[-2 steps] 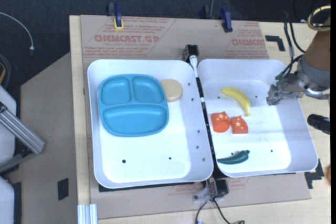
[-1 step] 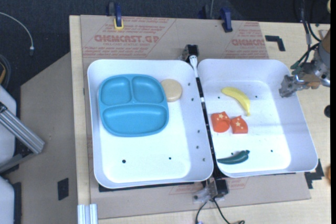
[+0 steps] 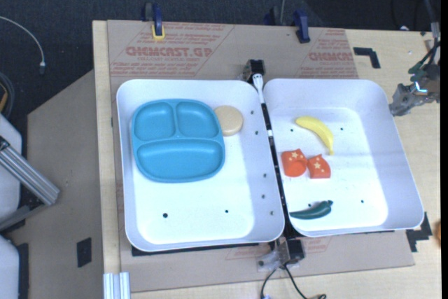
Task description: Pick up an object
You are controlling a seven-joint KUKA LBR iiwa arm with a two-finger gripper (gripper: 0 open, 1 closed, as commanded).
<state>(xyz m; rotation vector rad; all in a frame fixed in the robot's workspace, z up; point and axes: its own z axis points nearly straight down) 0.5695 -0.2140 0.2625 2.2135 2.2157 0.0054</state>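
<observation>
A blue three-compartment plastic plate (image 3: 179,139) and a round beige disc (image 3: 229,120) just beside its upper right corner are lying in the left white bin (image 3: 196,220), farthest from the tool (image 3: 413,93).

In the right white bin (image 3: 371,150), nearer the tool, four candidates are being offered. Two red strawberry-like pieces (image 3: 306,164) are sitting side by side, left of and below the tool. A dark green pepper-shaped object (image 3: 312,209) is lying lower still, its long axis running nearly left to right. The yellow toy banana (image 3: 316,131) is the nearest, left of and slightly below the tool, its long axis slanting from upper left to lower right, the lower end pointing toward the strawberry pieces.

The tool is hanging over the bin's right rim at the view's right edge; nothing is seen held, and how far it is open cannot be told.
</observation>
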